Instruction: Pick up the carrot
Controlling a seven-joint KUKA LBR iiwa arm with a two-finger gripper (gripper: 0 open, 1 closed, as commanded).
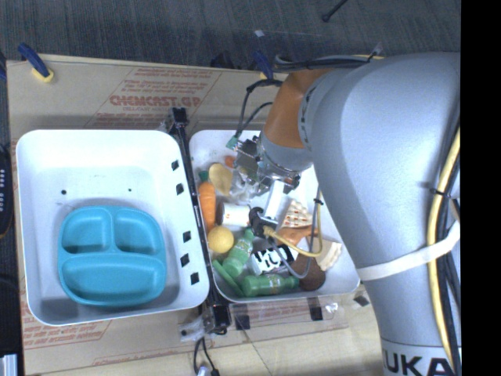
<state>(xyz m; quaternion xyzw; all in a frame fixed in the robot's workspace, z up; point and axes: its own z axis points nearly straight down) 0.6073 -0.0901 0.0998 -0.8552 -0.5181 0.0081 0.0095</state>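
An orange carrot (207, 204) lies lengthwise along the left wall of the right bin (205, 141), its green top pointing toward the back. My gripper (249, 180) hangs low over the back-middle of that bin, just right of the carrot and over a pale yellowish item (220, 178). The grey arm and its orange band (286, 116) cover the bin's right side. Whether anything sits between the fingers is hidden by the wrist and clutter.
The right bin also holds a yellow lemon (221, 240), green bottles (262, 284), a waffle-like wedge (293, 215), a brown round item (311, 276) and black-white pieces (270, 258). In the left bin (47, 155) a blue divided tray (113, 254) lies.
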